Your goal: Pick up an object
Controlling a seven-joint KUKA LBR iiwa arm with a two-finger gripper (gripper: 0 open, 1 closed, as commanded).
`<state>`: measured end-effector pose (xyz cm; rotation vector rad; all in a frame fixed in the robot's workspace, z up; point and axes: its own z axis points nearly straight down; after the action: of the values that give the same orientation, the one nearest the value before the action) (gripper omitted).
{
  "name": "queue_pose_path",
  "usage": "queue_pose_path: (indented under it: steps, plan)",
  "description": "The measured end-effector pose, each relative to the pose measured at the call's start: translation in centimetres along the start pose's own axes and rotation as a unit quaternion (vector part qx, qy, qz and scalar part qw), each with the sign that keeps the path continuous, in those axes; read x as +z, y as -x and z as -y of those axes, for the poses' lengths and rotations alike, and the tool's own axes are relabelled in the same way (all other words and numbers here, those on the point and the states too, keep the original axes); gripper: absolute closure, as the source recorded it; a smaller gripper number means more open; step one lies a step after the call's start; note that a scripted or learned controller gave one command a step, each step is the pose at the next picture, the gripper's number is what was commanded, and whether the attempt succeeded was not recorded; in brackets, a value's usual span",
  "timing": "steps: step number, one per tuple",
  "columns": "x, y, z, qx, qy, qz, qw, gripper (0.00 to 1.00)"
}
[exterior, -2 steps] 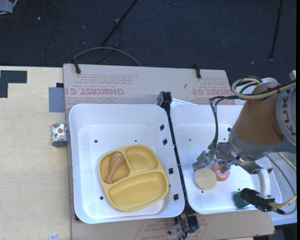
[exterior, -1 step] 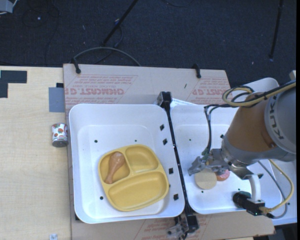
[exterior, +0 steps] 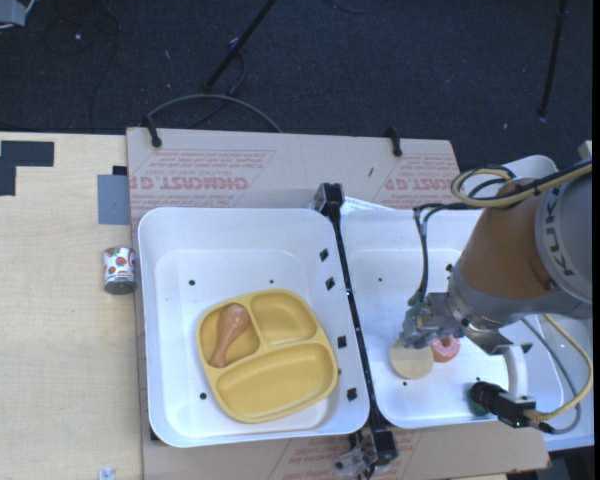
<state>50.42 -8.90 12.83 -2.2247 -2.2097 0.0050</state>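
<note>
**A:** Where is the claw?

**B:** The gripper (exterior: 422, 326) is low in the right bin (exterior: 390, 258), at about 8 o'clock from the bin's middle. Wrist bulk hides the tips, so I cannot tell whether it is wide or narrow, and I see nothing held.

**A:** Targets?

**B:** There are two. A tan disc (exterior: 412, 361) lies flat on the floor at 6 o'clock from the gripper, just beside it. A red piece (exterior: 444, 348) is at 4 o'clock, partly under the wrist and touching or nearly touching the disc. I cannot tell which.

**A:** Risks?

**B:** The disc looks thin and flat. My guess is a closing claw would skate over it or push it off rather than grip it. With the red piece crowded at the disc's 2 o'clock, a close could catch both or squirt one out sideways. The descent looks offset toward 12 o'clock of the disc, so it may well close on air.

**A:** Edges and room?

**B:** The black divider (exterior: 345, 298) runs at 9 o'clock, near but not touching, and the bin's front wall is at 6 o'clock, fairly close beyond the disc. A shove either way pins the disc against a wall. The floor is open from 12 to 2 o'clock. The arm (exterior: 510, 253) fills 3 o'clock.

**A:** The other side?

**B:** The left bin (exterior: 180, 238) holds a yellow tray (exterior: 280, 378) with a drumstick (exterior: 228, 333) in its 10 o'clock compartment, well apart. A small can (exterior: 119, 269) stands outside that bin on the bench, at 9 o'clock.
</note>
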Motion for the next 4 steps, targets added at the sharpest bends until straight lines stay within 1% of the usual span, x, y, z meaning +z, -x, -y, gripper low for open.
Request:
queue_pose_path:
  steps: [1, 2, 3, 4]
  plan:
    - [-4.4, 0.7, -0.3, -0.001, 0.004, 0.001, 1.0, 1.0]
    - [-10.0, 1.4, -1.1, -0.003, 0.004, 0.001, 1.0, 1.0]
    - [-14.2, 1.6, -1.0, -0.004, 0.004, 0.001, 1.0, 1.0]
    - [-12.7, -3.7, -3.2, -0.006, 0.002, 0.0, 1.0, 1.0]
